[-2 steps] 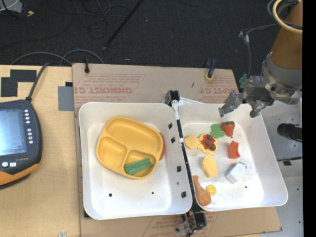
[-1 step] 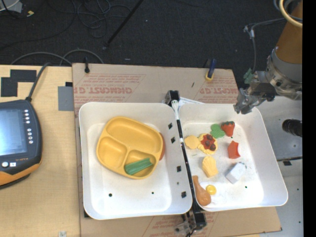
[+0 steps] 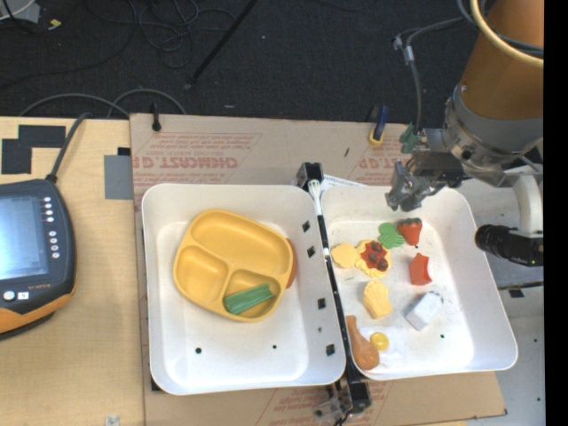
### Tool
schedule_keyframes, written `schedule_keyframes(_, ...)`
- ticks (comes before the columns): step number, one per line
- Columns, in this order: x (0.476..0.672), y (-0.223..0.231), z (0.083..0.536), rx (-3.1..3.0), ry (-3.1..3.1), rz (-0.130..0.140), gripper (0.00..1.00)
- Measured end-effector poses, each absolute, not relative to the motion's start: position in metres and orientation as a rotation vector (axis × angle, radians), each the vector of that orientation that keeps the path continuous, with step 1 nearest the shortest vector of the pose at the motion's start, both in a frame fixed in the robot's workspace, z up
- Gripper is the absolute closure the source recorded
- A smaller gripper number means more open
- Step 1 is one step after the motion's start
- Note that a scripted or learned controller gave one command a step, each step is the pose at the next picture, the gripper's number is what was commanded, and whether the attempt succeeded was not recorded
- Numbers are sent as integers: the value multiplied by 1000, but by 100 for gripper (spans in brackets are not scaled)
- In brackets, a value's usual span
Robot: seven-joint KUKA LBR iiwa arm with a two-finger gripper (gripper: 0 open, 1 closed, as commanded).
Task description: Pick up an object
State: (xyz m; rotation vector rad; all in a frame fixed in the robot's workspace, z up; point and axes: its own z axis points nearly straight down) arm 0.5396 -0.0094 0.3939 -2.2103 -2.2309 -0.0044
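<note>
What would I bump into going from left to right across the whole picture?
Black handheld screen pad → yellow divided plastic plate → green toy bean on that plate → yellow toy block → grey toy block.

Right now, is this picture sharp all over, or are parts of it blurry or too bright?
Camera view: the yellow plate and toy foods look fairly sharp; the end effector is dim and slightly soft; the white bins are bright, with mild glare; the floor behind is dark.

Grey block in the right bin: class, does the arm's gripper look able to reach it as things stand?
Probably yes. The grey block lies apart from the other toys, nothing over it, and the gripper hovers above the same right bin, near its far side.
</note>
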Motion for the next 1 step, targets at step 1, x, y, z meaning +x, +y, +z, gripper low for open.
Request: schedule_keyframes(1, 551, 85, 361, -2206, -2228, 6, 100)
